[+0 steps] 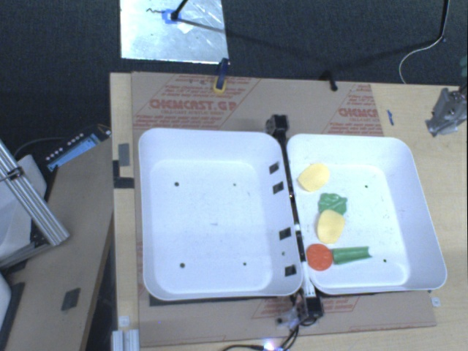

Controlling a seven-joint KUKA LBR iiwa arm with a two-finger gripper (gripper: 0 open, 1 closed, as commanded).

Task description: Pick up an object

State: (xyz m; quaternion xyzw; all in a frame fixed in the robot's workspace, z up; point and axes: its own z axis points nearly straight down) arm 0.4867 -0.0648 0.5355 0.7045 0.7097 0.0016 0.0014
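My gripper [444, 114] hangs at the bench's right edge, outside the right bin [409, 167] and beyond its far right corner; I cannot tell how my jaws stand. The objects lie well apart from me, along that bin's left side: a pale yellow piece [314, 176] nearest the far edge, then a green lump [333, 202] touching a second yellow piece [330, 227], then a red round piece [319, 257] beside a green wedge [352, 254] toward the near edge

One camera looks down from above the bench [365, 101] at a slant, apparently from fairly high, taking in both bins [212, 141] whole.
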